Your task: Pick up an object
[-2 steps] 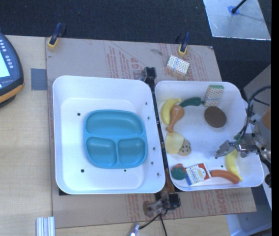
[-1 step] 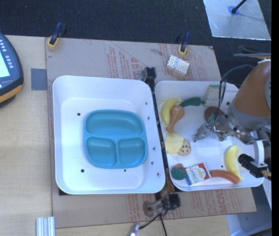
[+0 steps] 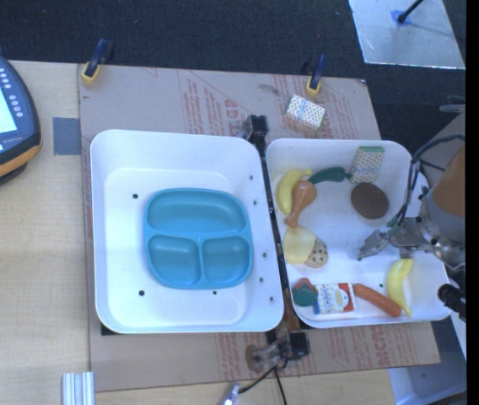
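Camera view, entry for you, operator: the hand (image 3: 374,245) is hanging low over the right bin (image 3: 391,148), reaching in from the right side with the arm's orange band (image 3: 450,188) showing behind it.

- Hand: two grey fingers are pointing left, toward the middle of the bin. You are seeing them spread slightly with nothing between them, though the tips are small and blurred, so treat that as a reading, not a certainty.
- Nearest thing: the yellow banana (image 3: 400,283) is lying just beside the hand, toward the near edge of the bin and a little right of the fingertips. Its long axis is running roughly up and down the picture, across the line of the fingers.
- Next nearest: the brown round piece (image 3: 368,200) is sitting near the hand on the far side. The carrot (image 3: 377,299) is lying below the banana, slanted, touching or nearly touching it.
- Farther left: the drumstick (image 3: 301,201), the yellow cookie-like piece (image 3: 304,246) and the small carton (image 3: 332,297) are resting well apart from the fingers.
- Left bin (image 3: 113,226): it is holding a blue divided plate (image 3: 197,236).

Judgement: you are looking at an approach, not a grasp. The banana is the likeliest pick, and the coming move is turning on shifting toward the near edge and closing across its narrow width.
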{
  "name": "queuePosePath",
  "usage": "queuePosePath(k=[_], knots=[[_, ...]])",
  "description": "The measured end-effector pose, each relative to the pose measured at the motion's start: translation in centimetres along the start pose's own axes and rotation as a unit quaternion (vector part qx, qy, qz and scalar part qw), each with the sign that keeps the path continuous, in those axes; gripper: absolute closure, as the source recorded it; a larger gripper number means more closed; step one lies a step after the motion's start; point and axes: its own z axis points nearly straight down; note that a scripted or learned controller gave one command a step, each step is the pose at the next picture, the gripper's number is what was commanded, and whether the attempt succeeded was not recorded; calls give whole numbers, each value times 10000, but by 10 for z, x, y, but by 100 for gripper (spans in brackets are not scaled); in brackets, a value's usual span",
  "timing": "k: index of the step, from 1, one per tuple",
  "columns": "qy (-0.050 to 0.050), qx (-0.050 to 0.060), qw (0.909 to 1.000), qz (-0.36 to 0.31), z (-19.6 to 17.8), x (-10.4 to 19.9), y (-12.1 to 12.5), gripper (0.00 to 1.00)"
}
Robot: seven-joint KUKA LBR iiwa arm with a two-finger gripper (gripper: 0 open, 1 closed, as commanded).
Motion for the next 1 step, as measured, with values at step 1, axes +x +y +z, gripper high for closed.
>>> queuePosePath(k=[1], knots=[[-5,-1,10000,-25,-21,40,41,0]])
